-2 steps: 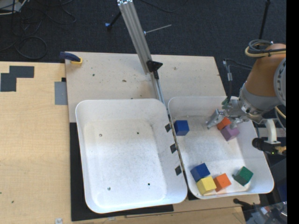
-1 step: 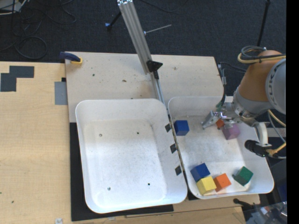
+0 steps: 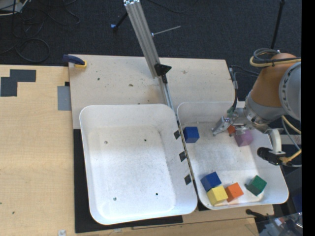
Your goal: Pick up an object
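Yellow cube [image 3: 217, 195], orange cube [image 3: 235, 191], green cube [image 3: 256, 185] near front; end effector [image 3: 230, 127] beside purple block [image 3: 243, 138], grip state unclear.

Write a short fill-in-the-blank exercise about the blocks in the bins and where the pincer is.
1. All the blocks lie in the ____ bin as the camera sees it.
2. The yellow block sits between a blue block and an ____ block.
3. The block alone near the divider between the bins is ____.
4. The pincer is over the far part of the right bin, next to a ____ block.

Missing words: right; orange; blue; purple
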You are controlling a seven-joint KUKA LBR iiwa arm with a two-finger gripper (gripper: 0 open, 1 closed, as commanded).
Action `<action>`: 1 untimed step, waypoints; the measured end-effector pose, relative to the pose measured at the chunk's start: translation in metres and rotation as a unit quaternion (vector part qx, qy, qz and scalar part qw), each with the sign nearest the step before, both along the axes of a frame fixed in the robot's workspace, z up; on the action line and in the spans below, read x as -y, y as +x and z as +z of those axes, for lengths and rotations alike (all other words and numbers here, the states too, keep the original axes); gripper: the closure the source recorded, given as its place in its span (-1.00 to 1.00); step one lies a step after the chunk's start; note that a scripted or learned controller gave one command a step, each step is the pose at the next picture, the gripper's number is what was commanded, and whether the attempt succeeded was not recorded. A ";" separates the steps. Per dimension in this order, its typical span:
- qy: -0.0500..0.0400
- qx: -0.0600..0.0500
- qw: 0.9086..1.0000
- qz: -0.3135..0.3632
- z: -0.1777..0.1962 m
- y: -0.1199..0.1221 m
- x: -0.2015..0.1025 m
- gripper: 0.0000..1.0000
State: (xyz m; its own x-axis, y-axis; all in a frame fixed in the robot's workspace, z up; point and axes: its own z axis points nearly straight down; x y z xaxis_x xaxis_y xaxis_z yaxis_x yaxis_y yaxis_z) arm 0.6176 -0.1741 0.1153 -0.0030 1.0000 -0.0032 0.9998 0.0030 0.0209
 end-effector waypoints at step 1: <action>0.001 0.000 1.000 0.000 0.009 0.000 0.000 1.00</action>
